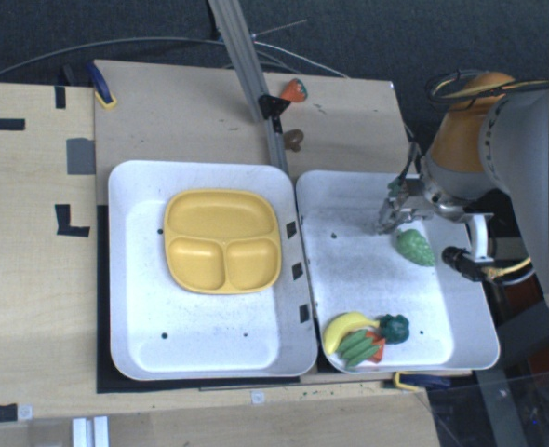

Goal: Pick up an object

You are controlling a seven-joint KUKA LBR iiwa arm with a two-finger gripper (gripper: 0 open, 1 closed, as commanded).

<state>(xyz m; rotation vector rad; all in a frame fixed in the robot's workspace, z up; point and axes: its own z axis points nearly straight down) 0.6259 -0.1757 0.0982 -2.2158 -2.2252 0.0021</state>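
In the right bin [368,277], a light green bumpy object [414,247] lies near the right wall. My gripper [393,214] hangs just above and to the left of it, fingertips down close to the bin floor. At the bin's front corner sits a small pile: a yellow banana [344,327], a green pod-like toy [357,345] with a red piece, and a dark green broccoli-like toy [395,328]. The grey arm with its orange band [461,138] comes in from the right.
The left bin [135,324] holds a yellow three-compartment plate [222,240]. A grey metal bar [247,54] slants over the bench toward the bins' divider. A small orange clip [294,89] and a brown spot lie on the bench behind the bins.
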